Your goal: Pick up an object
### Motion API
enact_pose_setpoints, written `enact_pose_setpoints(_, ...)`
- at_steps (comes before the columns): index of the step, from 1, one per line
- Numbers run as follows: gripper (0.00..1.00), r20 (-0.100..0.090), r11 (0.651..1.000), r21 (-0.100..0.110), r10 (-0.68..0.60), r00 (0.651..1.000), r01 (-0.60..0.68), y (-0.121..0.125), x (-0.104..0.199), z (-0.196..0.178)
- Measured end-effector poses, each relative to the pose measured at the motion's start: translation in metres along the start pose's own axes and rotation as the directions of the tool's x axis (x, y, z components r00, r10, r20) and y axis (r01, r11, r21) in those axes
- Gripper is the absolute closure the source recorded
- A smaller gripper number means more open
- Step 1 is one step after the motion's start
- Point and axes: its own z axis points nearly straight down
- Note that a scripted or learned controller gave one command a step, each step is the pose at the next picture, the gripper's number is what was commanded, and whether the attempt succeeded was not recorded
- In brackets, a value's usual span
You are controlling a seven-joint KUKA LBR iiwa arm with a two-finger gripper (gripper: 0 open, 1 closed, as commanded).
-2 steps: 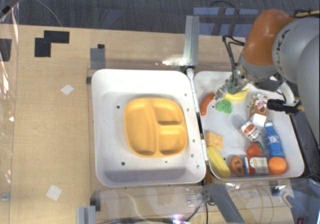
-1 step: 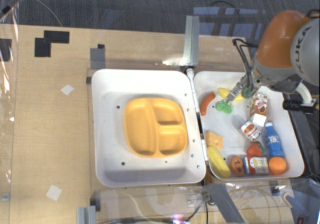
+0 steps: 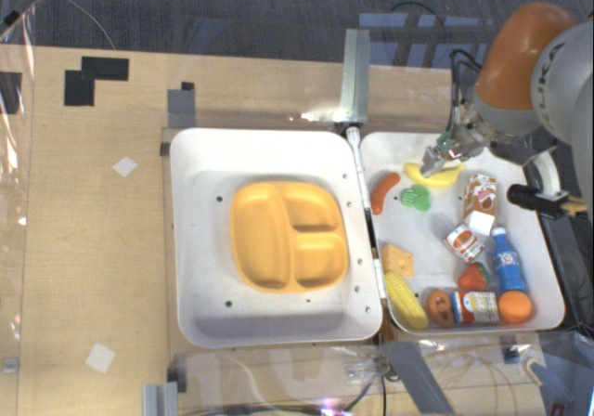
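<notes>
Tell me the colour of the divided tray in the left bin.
Yellow-orange divided tray, seen in the camera view.

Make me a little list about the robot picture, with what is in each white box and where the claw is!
left bin: yellow divided tray
right bin: toy foods, among them banana, red sausage, corn, orange, blue bottle
gripper: low over the banana, at the right bin's far end
holding anything: cannot tell
arm: reaches in from the right

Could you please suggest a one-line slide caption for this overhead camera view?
KUKA arm's end effector poised over a banana in the right bin; yellow tray in the left bin.
</notes>
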Motion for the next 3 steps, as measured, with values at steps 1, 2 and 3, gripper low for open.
enact_pose_setpoints(1,0.0,0.0,1.0,0.0,0.0,1.0,0.0,0.0,0.0,0.0)
enact_pose_setpoints(2,0.0,0.004,0.985,-0.002,-0.173,0.985,0.173,0.007,-0.04,-0.064)
enact_pose_setpoints(3,0.0,-0.003,0.999,0.008,-0.04,0.999,0.04,0.008,-0.032,0.056)
